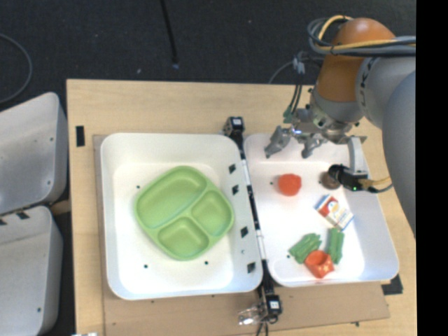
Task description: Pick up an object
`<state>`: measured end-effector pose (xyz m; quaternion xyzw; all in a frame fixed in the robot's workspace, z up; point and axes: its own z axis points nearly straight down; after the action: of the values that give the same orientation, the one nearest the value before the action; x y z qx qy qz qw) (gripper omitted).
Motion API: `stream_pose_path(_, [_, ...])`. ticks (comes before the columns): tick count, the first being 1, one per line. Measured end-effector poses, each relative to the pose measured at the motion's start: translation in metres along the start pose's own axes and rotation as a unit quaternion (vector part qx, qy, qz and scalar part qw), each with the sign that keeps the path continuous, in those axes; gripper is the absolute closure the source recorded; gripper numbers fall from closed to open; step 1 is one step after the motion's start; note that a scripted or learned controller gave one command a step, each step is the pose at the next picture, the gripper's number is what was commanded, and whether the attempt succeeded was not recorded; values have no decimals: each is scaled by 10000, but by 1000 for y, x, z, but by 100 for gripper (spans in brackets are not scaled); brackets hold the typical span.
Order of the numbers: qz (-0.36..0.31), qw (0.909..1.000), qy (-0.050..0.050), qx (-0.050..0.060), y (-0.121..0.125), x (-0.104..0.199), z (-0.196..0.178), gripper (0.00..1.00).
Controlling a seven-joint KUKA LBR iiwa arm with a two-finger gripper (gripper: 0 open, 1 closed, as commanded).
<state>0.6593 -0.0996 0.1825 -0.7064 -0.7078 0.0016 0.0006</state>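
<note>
While a small, rounded red-orange object [288, 184] sits on the smooth floor of the right bin [374, 257], near its upper end, the gripper [295, 143] hangs above the bin's far rim with its two metal fingers [278, 140] spread apart and nothing between them. The object lies just below the open fingers, apart from them. Toward the bin's lower end, two leafy green pieces [305, 246] and [336, 243] flank a blocky red piece [318, 263], the three bunched close together. A small flat packet [334, 211], white with red and yellow print, rests tilted between that cluster and the round object. A dark, knob-like item [330, 179] sits to the right of the round object, near the bin's right wall. Above the gripper, the arm [392, 82] is matte grey, with a glossy orange band [346, 58] bulging over the wrist and black cables looped around it. The left bin [112, 271], a shallow white tray with rounded corners, holds a pale green plastic plate [183, 212] moulded into three compartments and turned at an angle. Black clips line the seam where the two bins meet. Both bins rest on a light wooden bench [168, 103], its grain faintly visible, against a dark carpeted floor.
</note>
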Motion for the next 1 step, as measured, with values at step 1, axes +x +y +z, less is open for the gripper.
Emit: stream_pose_path(1, [17,10000,0,9,-2,-2,64,0])
